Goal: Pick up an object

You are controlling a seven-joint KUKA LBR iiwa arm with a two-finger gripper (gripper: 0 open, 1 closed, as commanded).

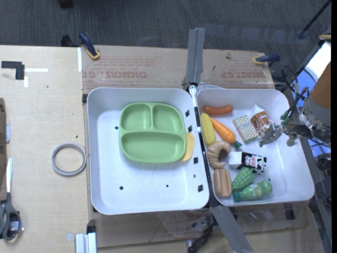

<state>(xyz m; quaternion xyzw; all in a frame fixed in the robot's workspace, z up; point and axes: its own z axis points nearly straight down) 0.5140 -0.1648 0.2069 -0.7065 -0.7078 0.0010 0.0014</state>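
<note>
The right bin (295,183) holds several toy foods: a red sausage (218,109), a corn cob (207,129), a carrot (223,130), a patterned box (244,127), a brown snack packet (260,122), a pretzel (218,153), a black-and-white carton (253,162), a hot dog (222,182) and a green bottle (254,190). My gripper (270,135) hangs over the right side of this bin, just right of and below the brown packet. I see nothing held in it. A green divided plate (152,132) lies in the left bin (105,183).
A yellow piece (189,146) sticks out from under the plate's right edge. A tape roll (69,158) and scissors (9,220) lie on the bench at the left. Blue clamps (89,46) (267,59) hold the cardboard behind the bins.
</note>
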